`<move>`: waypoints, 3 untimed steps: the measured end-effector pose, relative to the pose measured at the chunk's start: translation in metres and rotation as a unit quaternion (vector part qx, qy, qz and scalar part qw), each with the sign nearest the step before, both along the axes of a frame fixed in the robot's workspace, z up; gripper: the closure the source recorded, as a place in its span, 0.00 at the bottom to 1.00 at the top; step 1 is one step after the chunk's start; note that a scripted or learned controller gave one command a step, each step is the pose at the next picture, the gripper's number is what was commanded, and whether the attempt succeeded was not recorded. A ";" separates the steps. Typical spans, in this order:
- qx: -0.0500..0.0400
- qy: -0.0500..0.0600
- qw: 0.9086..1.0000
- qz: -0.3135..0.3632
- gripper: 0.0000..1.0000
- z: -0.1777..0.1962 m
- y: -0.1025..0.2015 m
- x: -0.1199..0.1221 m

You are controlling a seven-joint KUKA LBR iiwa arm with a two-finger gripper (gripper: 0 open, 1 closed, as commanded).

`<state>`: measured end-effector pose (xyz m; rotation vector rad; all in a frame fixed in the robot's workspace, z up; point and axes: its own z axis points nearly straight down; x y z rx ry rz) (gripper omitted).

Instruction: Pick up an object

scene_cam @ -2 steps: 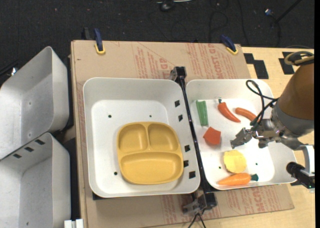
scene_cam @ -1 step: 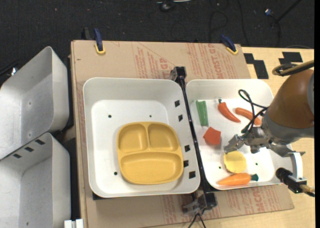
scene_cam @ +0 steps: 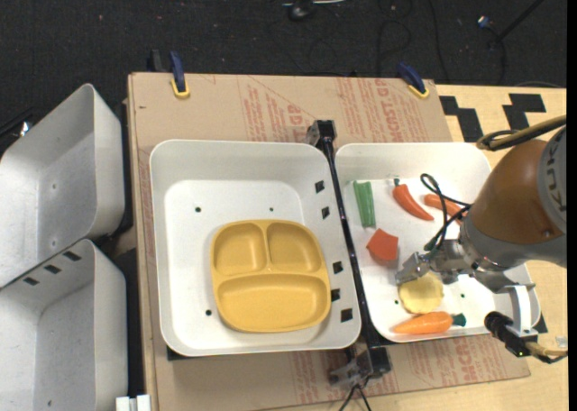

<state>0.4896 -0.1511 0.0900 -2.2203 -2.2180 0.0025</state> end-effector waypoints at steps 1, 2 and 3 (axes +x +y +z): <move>0.000 -0.002 1.000 -0.001 1.00 0.012 0.000 0.001; -0.002 -0.005 1.000 0.002 1.00 0.075 -0.003 0.005; -0.002 -0.005 1.000 0.002 1.00 0.137 -0.006 0.011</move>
